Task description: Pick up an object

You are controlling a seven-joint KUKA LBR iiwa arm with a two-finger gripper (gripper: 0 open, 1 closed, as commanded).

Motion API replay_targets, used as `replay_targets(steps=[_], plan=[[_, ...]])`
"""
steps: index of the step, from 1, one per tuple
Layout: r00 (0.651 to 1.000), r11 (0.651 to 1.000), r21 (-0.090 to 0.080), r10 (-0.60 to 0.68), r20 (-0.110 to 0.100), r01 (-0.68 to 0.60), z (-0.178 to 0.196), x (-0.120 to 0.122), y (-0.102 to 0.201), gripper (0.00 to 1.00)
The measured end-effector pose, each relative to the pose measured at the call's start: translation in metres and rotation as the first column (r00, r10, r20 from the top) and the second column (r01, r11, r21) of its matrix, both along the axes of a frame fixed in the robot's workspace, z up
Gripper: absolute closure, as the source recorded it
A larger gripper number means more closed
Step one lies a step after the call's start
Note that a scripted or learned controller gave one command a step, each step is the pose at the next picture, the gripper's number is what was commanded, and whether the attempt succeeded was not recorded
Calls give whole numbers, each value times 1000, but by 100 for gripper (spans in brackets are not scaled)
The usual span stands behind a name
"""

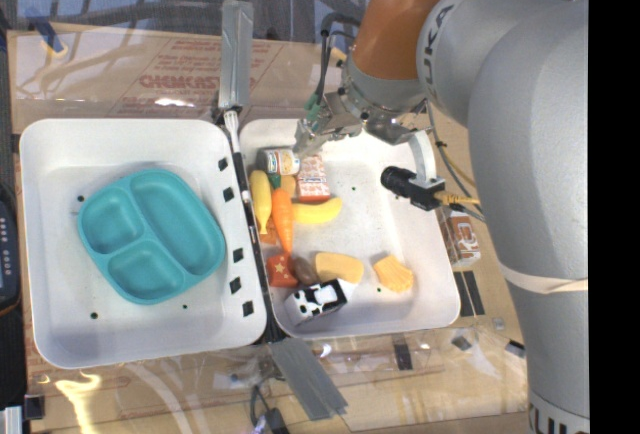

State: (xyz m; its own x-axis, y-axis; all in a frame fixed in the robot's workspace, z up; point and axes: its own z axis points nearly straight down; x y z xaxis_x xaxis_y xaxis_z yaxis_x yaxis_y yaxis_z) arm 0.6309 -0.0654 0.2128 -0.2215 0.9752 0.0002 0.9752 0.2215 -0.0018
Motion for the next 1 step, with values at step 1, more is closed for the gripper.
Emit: replay_targets(steps=[1], plan=[[1000, 1000, 0, 1, -1, -1, 0, 0, 0, 0]])
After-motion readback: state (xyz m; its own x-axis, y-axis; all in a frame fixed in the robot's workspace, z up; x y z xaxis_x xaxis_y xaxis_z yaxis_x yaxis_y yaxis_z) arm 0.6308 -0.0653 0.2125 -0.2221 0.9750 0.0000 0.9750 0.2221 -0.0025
